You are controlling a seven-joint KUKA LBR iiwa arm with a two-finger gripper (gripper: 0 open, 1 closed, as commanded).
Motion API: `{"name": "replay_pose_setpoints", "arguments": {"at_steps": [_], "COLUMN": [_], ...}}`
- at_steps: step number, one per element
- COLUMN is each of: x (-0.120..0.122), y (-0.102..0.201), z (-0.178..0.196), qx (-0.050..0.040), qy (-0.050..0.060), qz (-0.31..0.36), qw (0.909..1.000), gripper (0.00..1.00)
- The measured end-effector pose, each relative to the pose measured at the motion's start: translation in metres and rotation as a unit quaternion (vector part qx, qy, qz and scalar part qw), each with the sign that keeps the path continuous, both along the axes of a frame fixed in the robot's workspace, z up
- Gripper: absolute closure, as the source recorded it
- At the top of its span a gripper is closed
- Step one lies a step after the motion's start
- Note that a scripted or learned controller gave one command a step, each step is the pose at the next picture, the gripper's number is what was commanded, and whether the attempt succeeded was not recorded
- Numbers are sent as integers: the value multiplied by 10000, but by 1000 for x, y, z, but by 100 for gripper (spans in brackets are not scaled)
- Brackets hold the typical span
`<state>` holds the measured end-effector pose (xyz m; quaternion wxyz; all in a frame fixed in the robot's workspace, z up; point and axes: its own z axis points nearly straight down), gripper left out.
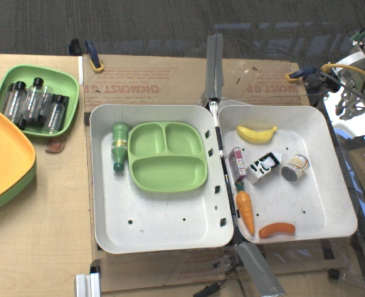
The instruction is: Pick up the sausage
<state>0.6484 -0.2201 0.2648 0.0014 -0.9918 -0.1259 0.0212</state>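
Note:
The sausage (pixel 276 230) is a short orange-red link lying flat near the front edge of the right bin (pixel 331 166). An orange carrot (pixel 245 210) lies just to its left, along the bin's left wall. Part of the robot's hardware with cables shows at the far right edge, beyond the right bin.
The right bin also holds a banana (pixel 257 133), a pink carton (pixel 237 163), a black-and-white box (pixel 263 166) and a small can (pixel 294 166). The left bin (pixel 108 215) holds a green divided plate (pixel 167 156) and a green bottle (pixel 119 145). Left of the bins stand orange plates (pixel 6 166) and a green tray of vials (pixel 37 101).

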Motion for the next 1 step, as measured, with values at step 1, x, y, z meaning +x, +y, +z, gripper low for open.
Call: {"name": "replay_pose_setpoints", "arguments": {"at_steps": [1], "x": [0], "y": [0], "z": [7], "qx": [3], "qy": [22], "qz": [14], "qw": [10000], "gripper": [100]}}
